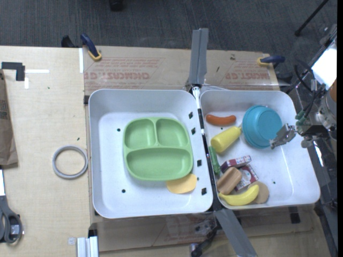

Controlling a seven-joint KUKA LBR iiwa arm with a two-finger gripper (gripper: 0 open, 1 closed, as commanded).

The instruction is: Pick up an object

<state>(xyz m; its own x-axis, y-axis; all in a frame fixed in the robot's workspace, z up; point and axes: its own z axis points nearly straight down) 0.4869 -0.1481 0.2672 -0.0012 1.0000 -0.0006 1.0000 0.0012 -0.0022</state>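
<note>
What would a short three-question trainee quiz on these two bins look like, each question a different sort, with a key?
1. True or false: the green divided plate lies in the left bin.
2. Which item is nearest the gripper? A) banana B) blue bowl C) tape ring
3. Fill in: the hot dog sausage lies near the right bin's ____ edge.

Key: 1 true; 2 B; 3 far (top of the view).
</note>
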